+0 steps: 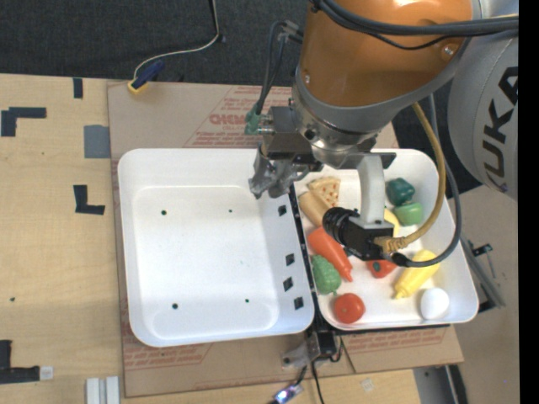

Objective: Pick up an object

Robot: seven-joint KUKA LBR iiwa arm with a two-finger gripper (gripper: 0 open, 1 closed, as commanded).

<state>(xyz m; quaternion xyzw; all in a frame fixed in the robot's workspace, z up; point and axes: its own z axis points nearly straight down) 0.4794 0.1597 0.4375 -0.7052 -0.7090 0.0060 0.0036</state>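
Progress looks slight: nothing shows as lifted. The gripper [274, 178] hangs low over the far end of the wall where the two bins meet, and I cannot tell whether it is open or closed, or whether it holds anything. The candidates, among them a carrot [333, 255], a tomato [348, 308] and an egg [434, 302], lie in the right bin [396, 323]; the left bin [202, 259] is bare. Choosing, grasping and raising one appear still to do. The arm [379, 49] reads "KUKA", partly cut off; red print on the cardboard [168, 116] is not fully legible.
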